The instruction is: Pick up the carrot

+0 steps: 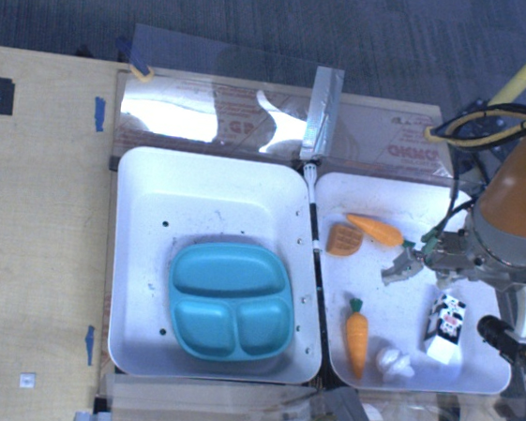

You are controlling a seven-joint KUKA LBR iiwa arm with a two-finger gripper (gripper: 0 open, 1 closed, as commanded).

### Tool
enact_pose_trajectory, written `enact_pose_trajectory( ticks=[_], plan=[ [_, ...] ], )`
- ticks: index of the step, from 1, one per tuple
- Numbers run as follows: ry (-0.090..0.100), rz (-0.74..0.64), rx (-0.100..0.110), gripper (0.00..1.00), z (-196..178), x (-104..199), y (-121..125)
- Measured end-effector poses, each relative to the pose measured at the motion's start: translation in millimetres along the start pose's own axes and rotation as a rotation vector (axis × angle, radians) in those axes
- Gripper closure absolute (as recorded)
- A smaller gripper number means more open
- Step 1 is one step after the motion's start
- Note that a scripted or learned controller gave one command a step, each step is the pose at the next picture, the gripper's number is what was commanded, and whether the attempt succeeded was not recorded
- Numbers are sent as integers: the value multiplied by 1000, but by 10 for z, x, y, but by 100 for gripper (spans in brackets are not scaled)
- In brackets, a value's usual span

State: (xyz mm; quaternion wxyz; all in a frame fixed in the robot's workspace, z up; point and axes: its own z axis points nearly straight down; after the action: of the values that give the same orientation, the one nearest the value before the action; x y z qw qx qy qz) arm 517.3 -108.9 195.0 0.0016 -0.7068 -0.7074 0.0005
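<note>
Arm enters from the right, grey body with orange band above the wrist, wrist low over the right bin [480, 376]. Claw [400, 268] points left, near the middle of that bin, fingers a little apart with nothing between them.

Right bin contents: carrot [356, 338] lying lengthwise near the front left, green top toward the back, well apart from the claw. A second orange piece [374, 230], elongated, lies toward the back, just behind and left of the claw. Touching or nearly touching its left end: a small tan waffle-like item [343, 240]. A small white object [394, 363] sits just right of the carrot's lower end. A black-and-white carton [445, 329] stands at the right side, under the wrist.

Left bin [142, 191]: one blue divided plate [231, 298], three compartments, set toward the front.

Tabletop [25, 225] to the left is light wood with black marks and blue tape bits. Yellow and black cables [501, 109] run at upper right
</note>
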Motion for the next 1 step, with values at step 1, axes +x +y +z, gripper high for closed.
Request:
enact_pose_trajectory(
  ticks=[1],
  plan=[
    [0, -55, 0, 0, 116, 622, -381]
  ],
)
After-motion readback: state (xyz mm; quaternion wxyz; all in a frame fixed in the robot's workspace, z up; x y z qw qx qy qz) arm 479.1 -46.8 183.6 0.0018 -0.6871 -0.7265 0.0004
